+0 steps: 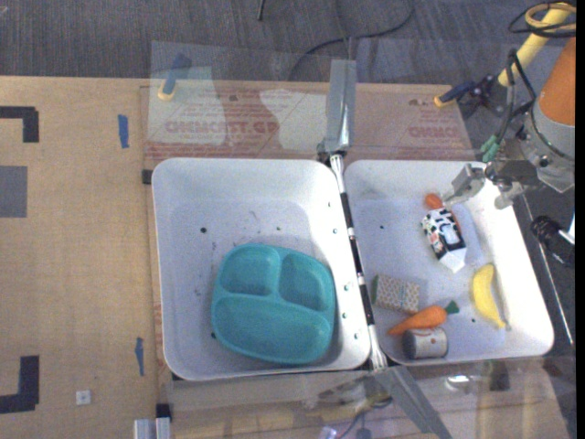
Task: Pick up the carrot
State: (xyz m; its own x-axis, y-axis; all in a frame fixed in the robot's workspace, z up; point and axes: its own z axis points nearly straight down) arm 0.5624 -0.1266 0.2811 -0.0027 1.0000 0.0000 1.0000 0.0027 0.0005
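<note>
The carrot (421, 318) lies untouched by the right bin's (521, 337) front edge, while the claw (483, 183), its spread unclear, hovers near the back edge.

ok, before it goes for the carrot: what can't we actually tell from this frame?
- Gripper: small and blurred in the camera view; finger state unreadable.
- Arm: cut off by the right edge.
- Small orange item beside the gripper: too small to identify.
- Can: touching the carrot or just beside it, unclear.
- Carton: print too small to read.
</note>
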